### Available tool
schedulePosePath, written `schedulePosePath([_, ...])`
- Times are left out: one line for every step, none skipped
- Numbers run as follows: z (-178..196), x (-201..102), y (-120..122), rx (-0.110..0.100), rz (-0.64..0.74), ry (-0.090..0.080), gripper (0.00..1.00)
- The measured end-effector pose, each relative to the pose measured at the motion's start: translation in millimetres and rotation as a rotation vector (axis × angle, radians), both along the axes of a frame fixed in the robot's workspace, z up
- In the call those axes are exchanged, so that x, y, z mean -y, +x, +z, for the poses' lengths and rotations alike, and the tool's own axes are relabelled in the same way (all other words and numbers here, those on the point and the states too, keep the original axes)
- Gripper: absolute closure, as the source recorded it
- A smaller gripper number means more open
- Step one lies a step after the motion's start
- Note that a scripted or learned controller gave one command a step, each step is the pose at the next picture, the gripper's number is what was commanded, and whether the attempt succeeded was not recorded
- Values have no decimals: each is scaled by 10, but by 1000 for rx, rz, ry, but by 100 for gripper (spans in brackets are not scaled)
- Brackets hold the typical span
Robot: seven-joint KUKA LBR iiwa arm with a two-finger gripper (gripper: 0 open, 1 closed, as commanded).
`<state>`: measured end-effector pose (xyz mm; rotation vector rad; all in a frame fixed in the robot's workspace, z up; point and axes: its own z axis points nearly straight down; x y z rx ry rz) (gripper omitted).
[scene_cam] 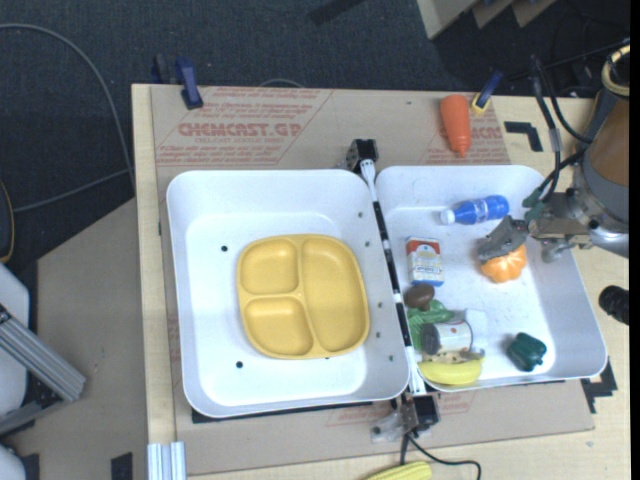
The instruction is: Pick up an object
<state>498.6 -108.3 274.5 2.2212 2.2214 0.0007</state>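
One fixed camera, high above the bench, looking down at a slant

It faces the far edge of the bench (300, 108), far enough back to take in both white bins whole: the left bin (190, 268) with its yellow tray (300, 296), the right bin (570, 308), and dark floor (80, 88) beyond; the arm (610, 168) enters from the right

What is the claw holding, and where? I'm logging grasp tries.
Cannot be told: the claw sits right above the orange, but no clear hold shows.

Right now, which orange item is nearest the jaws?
The orange fruit in the right bin, directly under the gripper. The carrot lies outside the bins on the bench.
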Motion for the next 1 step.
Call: schedulePosePath([-732,622,818,0,-1,-1,0])
